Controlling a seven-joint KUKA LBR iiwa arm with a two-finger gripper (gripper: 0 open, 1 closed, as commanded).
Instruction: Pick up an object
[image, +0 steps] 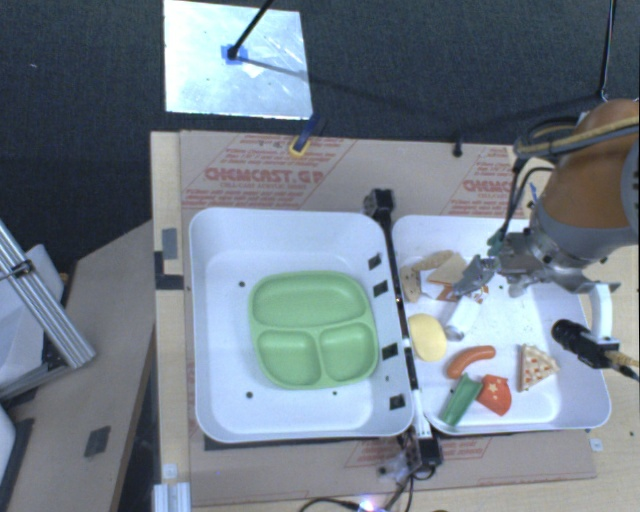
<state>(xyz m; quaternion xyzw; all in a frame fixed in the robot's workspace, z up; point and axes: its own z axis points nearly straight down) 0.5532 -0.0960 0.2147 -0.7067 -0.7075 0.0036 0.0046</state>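
1. at the near rim of the right bin (585, 412), toy food lies in a loose row: a green piece (459, 402) slanting toward the divider, a red piece (494, 394) touching it, and a pizza wedge (536, 367) off to the right, well apart from the rest.

2. just beyond them, an orange sausage (470, 360) lies with its long axis running low-left to high-right, and a yellow lemon-like piece (428, 338) sits beside the divider between the bins.

3. in the middle of that bin, the gripper (470, 282) hangs with its metal tip angled down and left; whether the jaws are apart or together cannot be told from this slant, and nothing is seen clamped between them.

4. directly under and just left of the tip lie a white piece (462, 318) and a tan bread-like slice (437, 268), the likeliest targets; the sausage and the yellow piece lie nearer the camera than the tip, so reaching either would call for a move toward the near rim.

5. across the divider, the left bin (215, 300) carries a green sectioned plate (310, 330), well apart from the arm (590, 180).

6. farthest back, the tabletop (270, 165) shows printed cardboard.
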